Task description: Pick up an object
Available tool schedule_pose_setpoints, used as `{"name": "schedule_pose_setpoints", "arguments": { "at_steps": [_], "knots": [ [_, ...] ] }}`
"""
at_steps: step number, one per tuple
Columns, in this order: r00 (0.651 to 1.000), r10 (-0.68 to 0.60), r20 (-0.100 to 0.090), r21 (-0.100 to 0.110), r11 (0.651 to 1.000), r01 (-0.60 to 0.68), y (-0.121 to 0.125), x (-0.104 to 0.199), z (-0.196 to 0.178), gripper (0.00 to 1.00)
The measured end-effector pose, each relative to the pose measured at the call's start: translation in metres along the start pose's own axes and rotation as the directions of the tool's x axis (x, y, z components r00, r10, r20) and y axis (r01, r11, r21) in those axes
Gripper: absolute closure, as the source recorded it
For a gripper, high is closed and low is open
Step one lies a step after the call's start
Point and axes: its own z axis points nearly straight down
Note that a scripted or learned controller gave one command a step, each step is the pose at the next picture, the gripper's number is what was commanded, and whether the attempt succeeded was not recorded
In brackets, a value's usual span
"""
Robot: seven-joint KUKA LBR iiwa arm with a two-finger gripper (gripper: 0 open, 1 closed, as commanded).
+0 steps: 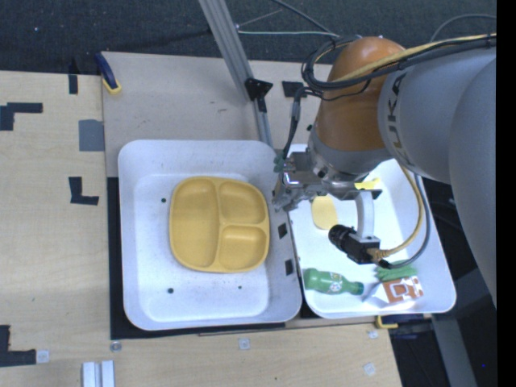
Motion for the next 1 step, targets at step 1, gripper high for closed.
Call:
{"name": "schedule_pose_setpoints", "arguments": {
  "at_steps": [1],
  "knots": [
    [1.000,0.000,0.000,0.001,1.000,0.000,-0.0203,0.0393,0.0096,1.00]
  ]
}}
